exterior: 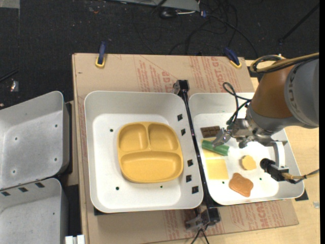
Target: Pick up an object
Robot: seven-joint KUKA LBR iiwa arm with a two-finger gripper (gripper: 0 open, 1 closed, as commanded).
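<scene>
Nearest the camera in the right bin (292, 189), at about five o'clock, lies an orange-brown piece (240, 184). Just above it are a pale yellow square (217, 169) and a small round yellow piece (248, 162), the two apart from each other. Farther up, toward the bin's nine o'clock side, a green cylinder (215, 148) lies tilted, with a dark brown block (209, 132) just beyond it at about eleven o'clock.

The gripper (226, 136) hangs low over the green cylinder and the brown block, reaching in from three o'clock. Its fingers look parted and nothing can be seen clamped between them, though the tips blur into the objects below.

Since any object will do, the green cylinder seems the likeliest target. To do this step well, the fingers would need to straddle the cylinder across its narrow width, not along its length, and settle low before closing, because a round body may roll away. The brown block close by could get nudged.

The left bin (96, 136) holds a yellow divided tray (150, 152) at its centre, well apart from the arm.

The wrist's bulk hides part of the right bin's far side, and exact contact between fingertips and cylinder cannot be judged.
</scene>
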